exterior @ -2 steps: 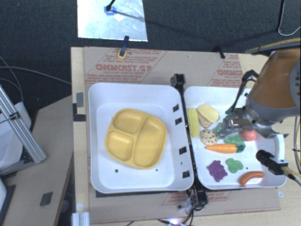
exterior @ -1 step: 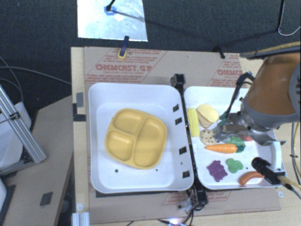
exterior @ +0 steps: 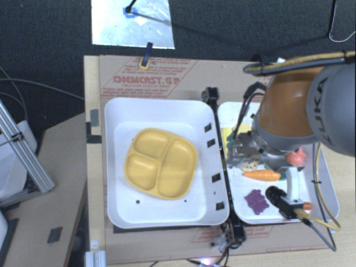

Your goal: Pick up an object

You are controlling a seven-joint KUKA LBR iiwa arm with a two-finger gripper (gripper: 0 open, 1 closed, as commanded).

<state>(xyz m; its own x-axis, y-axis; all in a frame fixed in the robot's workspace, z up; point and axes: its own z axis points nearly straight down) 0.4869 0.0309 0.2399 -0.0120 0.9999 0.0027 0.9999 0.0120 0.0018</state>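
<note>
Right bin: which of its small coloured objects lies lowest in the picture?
The purple object, just below the orange one; the pink one lies higher.

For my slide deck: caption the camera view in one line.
KUKA arm over the right bin with carrot and purple grapes; yellow divided plate in the left bin.

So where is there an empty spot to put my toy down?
The left bin has the most room: bare white floor along its front wall below the yellow plate, and in its far corners. The right bin is crowded: the arm hangs over it, with the carrot, purple toy and pink toy lying close together.
</note>
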